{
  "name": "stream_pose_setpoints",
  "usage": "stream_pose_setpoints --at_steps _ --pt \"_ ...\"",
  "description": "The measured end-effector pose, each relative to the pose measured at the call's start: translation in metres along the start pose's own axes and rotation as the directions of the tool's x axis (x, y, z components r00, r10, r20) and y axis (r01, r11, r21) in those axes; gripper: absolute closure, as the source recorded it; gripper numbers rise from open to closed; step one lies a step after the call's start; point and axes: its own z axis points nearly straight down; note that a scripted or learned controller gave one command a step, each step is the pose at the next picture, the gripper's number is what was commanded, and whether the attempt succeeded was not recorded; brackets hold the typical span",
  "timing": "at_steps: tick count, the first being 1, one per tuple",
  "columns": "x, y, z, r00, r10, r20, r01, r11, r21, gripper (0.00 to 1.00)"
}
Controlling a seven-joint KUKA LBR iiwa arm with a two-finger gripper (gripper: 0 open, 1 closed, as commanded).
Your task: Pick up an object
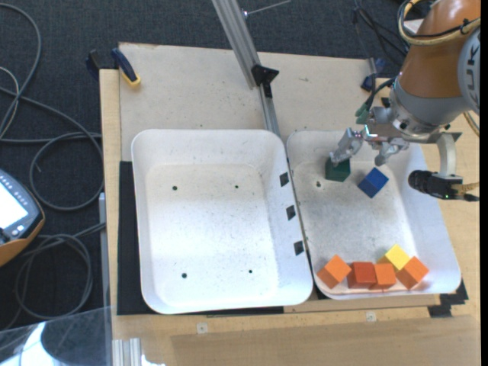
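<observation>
In the right-hand shallow white plastic bin (427, 227), the end effector (367, 148) hung with fingers spread above a small dark green cube (336, 170), which looked light, rigid and best pinched across opposite flat faces.

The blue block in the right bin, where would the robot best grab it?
Probably from straight above, pinching two opposite flat sides of the blue block. It lies apart from the green block, with bare bin floor around it, leaving finger room.
</observation>
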Motion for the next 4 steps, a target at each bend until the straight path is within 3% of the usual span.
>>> stream_pose_setpoints --at_steps 1,3,4 --pt "0.0 0.001 -0.003 1.0 0.001 0.001 -0.001 1.0 -0.006 0.0" --pt "-0.001 -0.002 0.123 1.0 0.002 0.0 -0.002 1.0 0.002 0.0" --pt "-0.001 -0.002 0.136 1.0 0.001 0.0 -0.001 1.0 -0.002 0.0"
